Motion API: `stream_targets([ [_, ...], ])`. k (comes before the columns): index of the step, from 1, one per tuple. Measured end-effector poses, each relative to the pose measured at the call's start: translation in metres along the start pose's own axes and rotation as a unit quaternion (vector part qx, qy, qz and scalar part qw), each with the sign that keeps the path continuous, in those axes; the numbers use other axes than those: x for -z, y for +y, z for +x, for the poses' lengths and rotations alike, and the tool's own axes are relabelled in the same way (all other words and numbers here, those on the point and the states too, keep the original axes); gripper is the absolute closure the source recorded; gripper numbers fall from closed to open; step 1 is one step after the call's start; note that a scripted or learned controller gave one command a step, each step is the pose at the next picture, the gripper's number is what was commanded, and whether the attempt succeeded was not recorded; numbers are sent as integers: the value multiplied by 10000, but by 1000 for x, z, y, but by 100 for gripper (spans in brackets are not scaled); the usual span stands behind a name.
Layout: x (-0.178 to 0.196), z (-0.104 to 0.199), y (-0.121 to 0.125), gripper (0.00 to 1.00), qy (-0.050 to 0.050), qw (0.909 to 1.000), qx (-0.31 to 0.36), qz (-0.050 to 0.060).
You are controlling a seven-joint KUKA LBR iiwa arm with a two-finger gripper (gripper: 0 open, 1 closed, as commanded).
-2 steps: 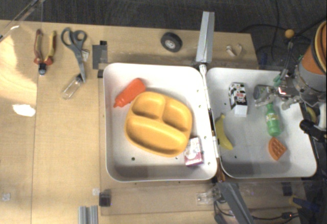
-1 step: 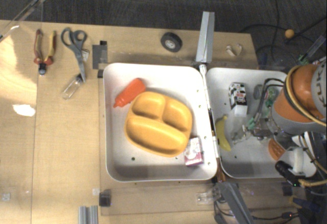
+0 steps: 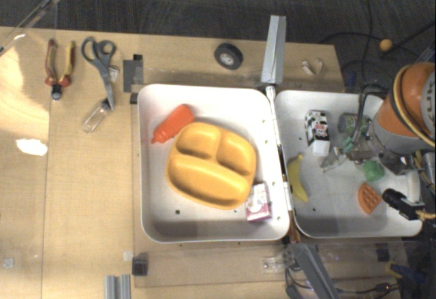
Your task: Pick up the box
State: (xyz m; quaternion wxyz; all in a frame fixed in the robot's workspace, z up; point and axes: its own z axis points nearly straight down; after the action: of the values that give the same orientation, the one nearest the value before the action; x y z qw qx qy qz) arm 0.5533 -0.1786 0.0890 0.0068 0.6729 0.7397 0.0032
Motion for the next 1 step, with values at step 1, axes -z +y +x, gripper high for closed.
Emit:
stream_targets([
  [1,1,69,31,0,18,10000,28,-6],
])
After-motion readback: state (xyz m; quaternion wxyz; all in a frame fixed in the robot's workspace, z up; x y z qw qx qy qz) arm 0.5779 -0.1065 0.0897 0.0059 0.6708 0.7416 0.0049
